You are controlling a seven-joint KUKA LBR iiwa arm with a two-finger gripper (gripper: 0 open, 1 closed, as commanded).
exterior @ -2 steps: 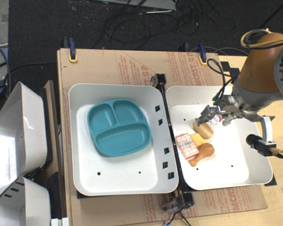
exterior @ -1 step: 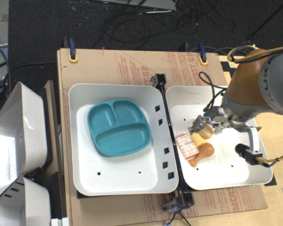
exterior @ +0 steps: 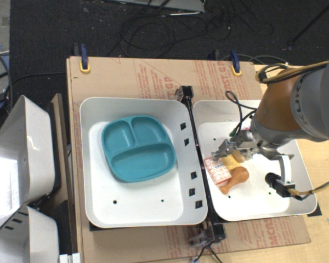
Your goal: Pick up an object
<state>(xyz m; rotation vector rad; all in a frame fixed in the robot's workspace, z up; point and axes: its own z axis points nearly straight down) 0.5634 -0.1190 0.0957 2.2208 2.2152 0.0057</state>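
In the right bin [exterior: 252,208] my gripper [exterior: 231,150] reaches down near the left wall, over a small cluster of objects. A pale yellow piece [exterior: 238,157] sits right beneath the gripper's tip, partly covered by it. Just in front lies a pink-and-white wrapped packet [exterior: 217,170]. An orange-brown rounded object [exterior: 235,178] rests against the packet's right side. I cannot make out whether anything is between the fingers.
The left bin [exterior: 98,201] holds a teal divided plate [exterior: 138,148]. A black divider with clips [exterior: 196,163] runs between the two bins. My grey and orange arm [exterior: 290,108] covers the right bin's far right part.
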